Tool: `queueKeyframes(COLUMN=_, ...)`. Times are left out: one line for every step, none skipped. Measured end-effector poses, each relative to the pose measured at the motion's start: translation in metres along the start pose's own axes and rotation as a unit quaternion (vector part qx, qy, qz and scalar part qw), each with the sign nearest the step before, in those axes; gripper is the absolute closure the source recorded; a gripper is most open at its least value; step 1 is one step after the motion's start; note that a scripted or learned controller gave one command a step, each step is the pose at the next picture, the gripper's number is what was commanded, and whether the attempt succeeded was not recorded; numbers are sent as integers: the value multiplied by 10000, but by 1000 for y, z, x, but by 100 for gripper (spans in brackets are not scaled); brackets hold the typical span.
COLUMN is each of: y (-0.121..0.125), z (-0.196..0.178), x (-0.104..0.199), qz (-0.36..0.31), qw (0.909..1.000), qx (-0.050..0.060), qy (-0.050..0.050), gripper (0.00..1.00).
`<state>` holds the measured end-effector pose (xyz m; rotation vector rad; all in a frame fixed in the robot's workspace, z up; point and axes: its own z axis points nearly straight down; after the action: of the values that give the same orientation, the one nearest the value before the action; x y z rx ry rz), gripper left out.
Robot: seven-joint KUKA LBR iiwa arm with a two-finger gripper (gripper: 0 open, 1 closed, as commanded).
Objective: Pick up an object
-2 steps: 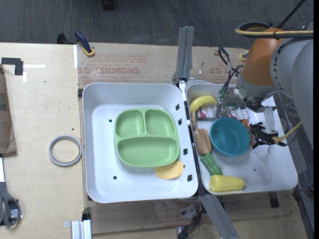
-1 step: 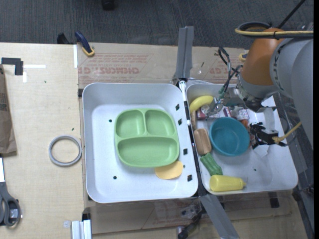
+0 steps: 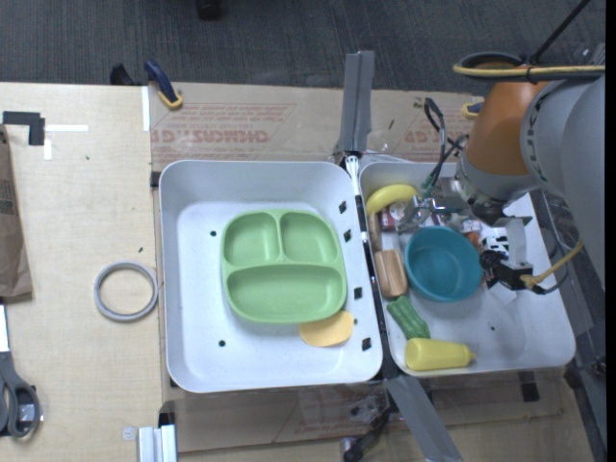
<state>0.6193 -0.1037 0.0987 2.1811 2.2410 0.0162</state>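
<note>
Reaching into the right bin point(image 3: 539, 340), the gripper point(image 3: 430, 210) hangs at the far rim of the blue bowl point(image 3: 443, 265), beside the banana point(image 3: 390, 196); its grip state I cannot tell; bare floor lies along the bin's right wall.

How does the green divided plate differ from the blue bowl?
The green divided plate is flat, shallow and split into three compartments; the blue bowl is round, deeper and undivided. The plate lies in the left white bin beside a yellow piece; the bowl sits in the crowded right white bin. Both sit upright, open side up.
</note>
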Motion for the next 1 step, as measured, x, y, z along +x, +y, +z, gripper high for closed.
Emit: queueKeyframes(y=-11, z=0, x=8, qz=668, qw=9978, qx=-2, qy=-9, gripper=0)
